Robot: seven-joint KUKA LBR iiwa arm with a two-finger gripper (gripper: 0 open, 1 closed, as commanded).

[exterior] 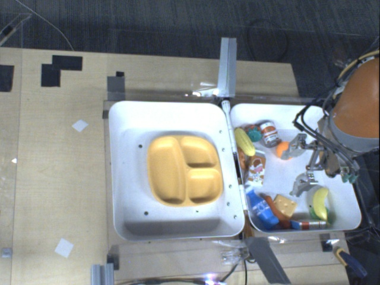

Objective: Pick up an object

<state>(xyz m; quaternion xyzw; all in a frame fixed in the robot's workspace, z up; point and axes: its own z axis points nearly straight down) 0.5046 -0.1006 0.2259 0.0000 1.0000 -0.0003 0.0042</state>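
My gripper (298,166) hangs over the right bin (354,217), reaching in from the right. It is open, one finger (294,148) lying near a small orange ball (282,150) and the other (301,186) just left of a yellow-green banana (320,203). Between the fingers I see only bare white bin floor. Left of the gripper lie a small printed carton (256,170), a yellow banana (244,141), a teal piece (255,134) and a can (269,133).
Along the right bin's front lie a blue pouch (260,209), a tan block (285,205) and a red marker (301,224). The left bin (124,159) holds a yellow divided tray (183,170). A metal post (227,67) stands behind the divider.
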